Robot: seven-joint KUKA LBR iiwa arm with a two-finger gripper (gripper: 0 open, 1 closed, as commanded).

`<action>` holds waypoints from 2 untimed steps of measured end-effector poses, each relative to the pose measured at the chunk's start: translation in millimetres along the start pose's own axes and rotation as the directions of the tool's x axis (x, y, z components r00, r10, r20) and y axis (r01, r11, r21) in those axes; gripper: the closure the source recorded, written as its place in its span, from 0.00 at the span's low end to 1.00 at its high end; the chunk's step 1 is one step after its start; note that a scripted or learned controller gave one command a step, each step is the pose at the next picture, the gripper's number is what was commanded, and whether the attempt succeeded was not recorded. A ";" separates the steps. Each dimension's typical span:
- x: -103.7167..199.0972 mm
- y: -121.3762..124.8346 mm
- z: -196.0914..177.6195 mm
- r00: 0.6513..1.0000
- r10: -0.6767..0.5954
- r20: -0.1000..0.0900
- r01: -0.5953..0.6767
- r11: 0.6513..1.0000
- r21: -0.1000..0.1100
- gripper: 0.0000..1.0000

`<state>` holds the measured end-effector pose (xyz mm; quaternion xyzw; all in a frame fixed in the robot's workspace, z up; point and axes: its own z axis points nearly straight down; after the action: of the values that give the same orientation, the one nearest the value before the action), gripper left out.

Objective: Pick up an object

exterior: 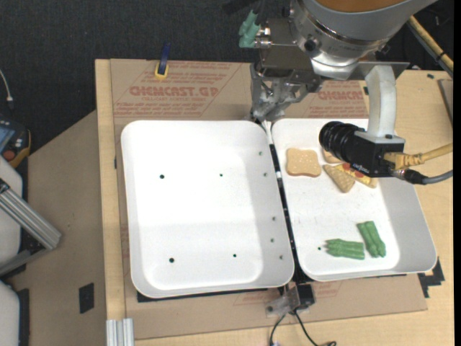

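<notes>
The arm reaches in at the top of the view, its orange band and grey wrist above the far edge of the two bins. The gripper hangs just over the far corner where the bins meet, near the dividing rims. Its fingers are small and dark against the cardboard, and whether they are open or closed cannot be told; nothing can be seen between them.

The left bin sits on a cardboard sheet laid on the surface. The right bin holds the objects. A toast slice lies near its far left part, just beside the dividing rim. A wedge-shaped piece lies just right of the toast, partly under a black camera unit mounted on a white bracket. Two green bean pieces lie toward the near side: one flat across, the other angled beside it, nearly touching.

A blue and yellow clip sits at the cardboard's far edge.
</notes>
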<state>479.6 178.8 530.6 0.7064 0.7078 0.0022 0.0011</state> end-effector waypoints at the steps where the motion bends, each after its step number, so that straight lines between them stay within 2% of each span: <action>1: 48.3 -1.3 13.9 1.000 -0.004 0.002 0.004 1.000 0.009 1.00; 2: 46.5 -0.4 1.8 1.000 0.000 0.000 0.000 1.000 0.003 1.00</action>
<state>479.2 225.3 528.9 0.7063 0.7079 0.0010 0.0000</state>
